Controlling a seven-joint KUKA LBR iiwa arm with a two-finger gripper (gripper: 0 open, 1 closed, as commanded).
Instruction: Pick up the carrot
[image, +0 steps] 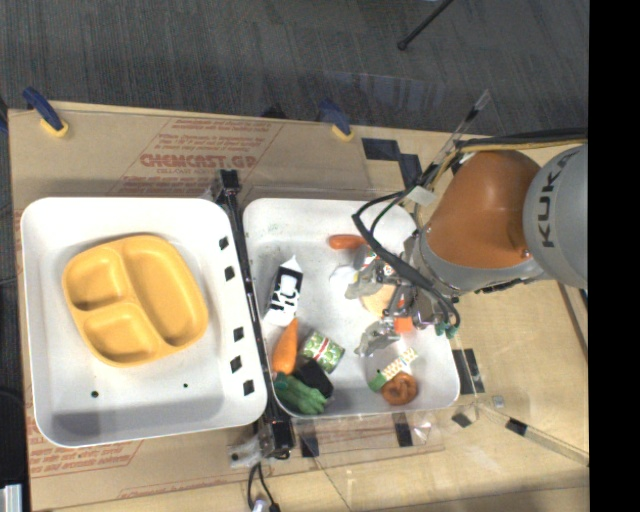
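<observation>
Down by the right bin's near-left corner the carrot lies untouched, gripper hovering mid-bin, can't tell its finger state.

robot lab (clamped cardboard bench, carpet)
</observation>
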